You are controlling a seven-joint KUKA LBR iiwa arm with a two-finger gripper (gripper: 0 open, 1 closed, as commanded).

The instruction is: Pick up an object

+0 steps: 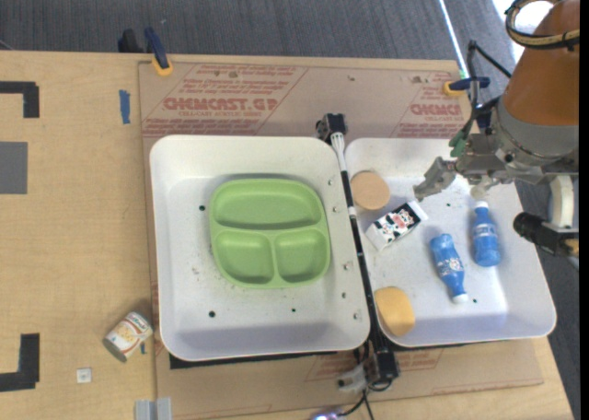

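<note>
The right bin point(515, 317) holds a tan round disc point(371, 190), a small black-and-white box point(397, 223), two blue bottles point(448, 264) point(484, 236) lying down, and a yellow-orange rounded block point(396, 309). My gripper point(456, 186) hangs over the bin's back part, right of the disc and just behind the bottles. It looks open, with nothing between its fingers. One finger point(430, 183) points toward the box and the other ends right above the right-hand bottle.
A green divided plate point(271, 229) lies in the left bin point(175, 252). A small carton point(127, 334) sits on the bench outside that bin's front left corner. A black clamp point(331, 125) stands at the back between the bins.
</note>
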